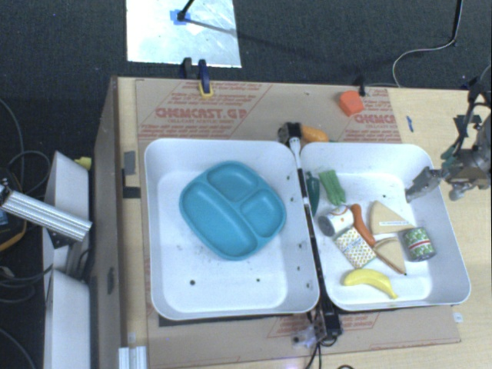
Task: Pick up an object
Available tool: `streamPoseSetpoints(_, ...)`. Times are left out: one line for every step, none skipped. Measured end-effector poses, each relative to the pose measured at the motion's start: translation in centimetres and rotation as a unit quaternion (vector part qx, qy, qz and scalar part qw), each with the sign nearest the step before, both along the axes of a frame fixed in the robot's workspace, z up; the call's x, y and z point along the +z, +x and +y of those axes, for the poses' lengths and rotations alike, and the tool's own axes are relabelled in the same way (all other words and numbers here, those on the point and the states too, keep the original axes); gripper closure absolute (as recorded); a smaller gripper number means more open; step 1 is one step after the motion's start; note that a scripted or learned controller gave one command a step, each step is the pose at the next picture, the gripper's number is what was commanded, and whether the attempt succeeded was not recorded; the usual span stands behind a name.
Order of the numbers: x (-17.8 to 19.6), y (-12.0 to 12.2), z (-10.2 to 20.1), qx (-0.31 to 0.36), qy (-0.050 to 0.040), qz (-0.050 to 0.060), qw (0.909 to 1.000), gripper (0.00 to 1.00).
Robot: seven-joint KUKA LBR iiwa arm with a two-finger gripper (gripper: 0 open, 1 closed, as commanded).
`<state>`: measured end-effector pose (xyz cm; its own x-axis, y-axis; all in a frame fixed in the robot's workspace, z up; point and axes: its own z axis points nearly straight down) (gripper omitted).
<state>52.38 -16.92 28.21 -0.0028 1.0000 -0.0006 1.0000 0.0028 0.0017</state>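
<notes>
- I logged the two-finger gripper (427, 181) at the right bin's (450, 279) far right rim, above the wall and off to one side of the clutter; I judged this an approach pose, no object chosen yet.
- Whether it was released or clenched I could not tell; the tip was too small and dark to read.
- Candidate objects all lay in the right bin: a yellow plastic banana (369, 281) near the front, a small green patterned can (418, 244) nearest the arm, a tan wedge-shaped block (389, 219), an orange carrot-like stick (363, 226) and a green flat piece (332, 186).
- The can was my likeliest pick: closest, with some room on its arm side.
- The left bin (165, 279) held a teal divided plastic plate (231, 210), well apart from the arm.
</notes>
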Motion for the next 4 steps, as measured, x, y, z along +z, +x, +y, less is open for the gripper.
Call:
streamPoseSetpoints(-15.6,3.1,1.9,0.000,0.0007,0.002,1.0000,0.00)
streamPoseSetpoints(-18.9,2.4,3.6,-0.003,-0.0050,-0.011,0.9999,0.00)
streamPoseSetpoints(-18.1,2.4,4.1,0.000,-0.0007,-0.009,1.0000,1.00)
streamPoseSetpoints(-9.7,2.2,11.5,0.001,0.0008,-0.001,1.0000,1.00)
